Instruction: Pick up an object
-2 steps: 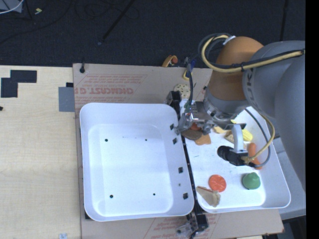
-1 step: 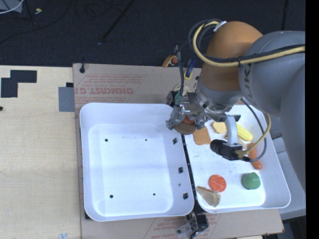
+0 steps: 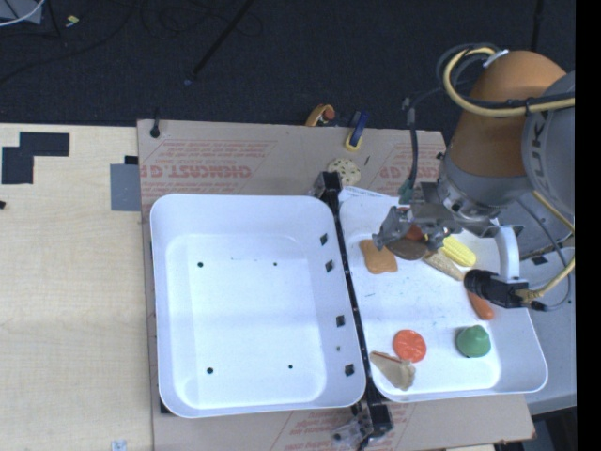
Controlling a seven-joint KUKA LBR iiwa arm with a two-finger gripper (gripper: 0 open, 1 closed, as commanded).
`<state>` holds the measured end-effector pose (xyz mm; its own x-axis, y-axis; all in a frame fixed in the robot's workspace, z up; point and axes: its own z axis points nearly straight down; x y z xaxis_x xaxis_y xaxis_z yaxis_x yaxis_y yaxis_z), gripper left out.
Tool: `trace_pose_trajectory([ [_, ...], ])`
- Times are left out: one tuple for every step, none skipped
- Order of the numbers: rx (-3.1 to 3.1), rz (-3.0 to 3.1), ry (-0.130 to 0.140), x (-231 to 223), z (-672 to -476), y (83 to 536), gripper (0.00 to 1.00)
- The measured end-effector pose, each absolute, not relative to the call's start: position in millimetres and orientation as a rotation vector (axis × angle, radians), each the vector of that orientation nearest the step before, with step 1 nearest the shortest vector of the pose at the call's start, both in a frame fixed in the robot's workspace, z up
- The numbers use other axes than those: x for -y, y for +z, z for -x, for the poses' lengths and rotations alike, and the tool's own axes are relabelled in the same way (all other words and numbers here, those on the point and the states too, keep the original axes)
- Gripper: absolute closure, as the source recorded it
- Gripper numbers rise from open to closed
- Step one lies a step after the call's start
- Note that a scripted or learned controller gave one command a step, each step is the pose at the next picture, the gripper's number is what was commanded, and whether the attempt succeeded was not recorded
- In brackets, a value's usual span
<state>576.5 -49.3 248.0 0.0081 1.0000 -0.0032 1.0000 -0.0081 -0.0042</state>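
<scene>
A tan scrap (image 3: pixel 394 369), red disc (image 3: pixel 409 346) and green ball (image 3: pixel 473 341) lie nearest in the right bin (image 3: pixel 526 369). Farther back, the pincer (image 3: pixel 406 236) hangs over a brown disc (image 3: pixel 409 249), beside an orange slab (image 3: pixel 379 258) and yellow corn (image 3: pixel 458 251); its grip I cannot tell. Cardboard (image 3: pixel 235 163) covers the pale surface (image 3: pixel 66 299).

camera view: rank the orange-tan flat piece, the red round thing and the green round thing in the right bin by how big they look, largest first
1. orange-tan flat piece, just left of the tool
2 and 3. red round thing and green round thing: they look about alike, so I won't rank them against each other.
</scene>
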Motion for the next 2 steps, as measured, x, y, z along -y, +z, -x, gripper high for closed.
trace_pose_trajectory([
  [2.211,2.221,0.013,89.7,-547.1,184.0,1.00],
  [2.227,2.219,-0.004,59.6,-624.9,197.1,1.00],
])
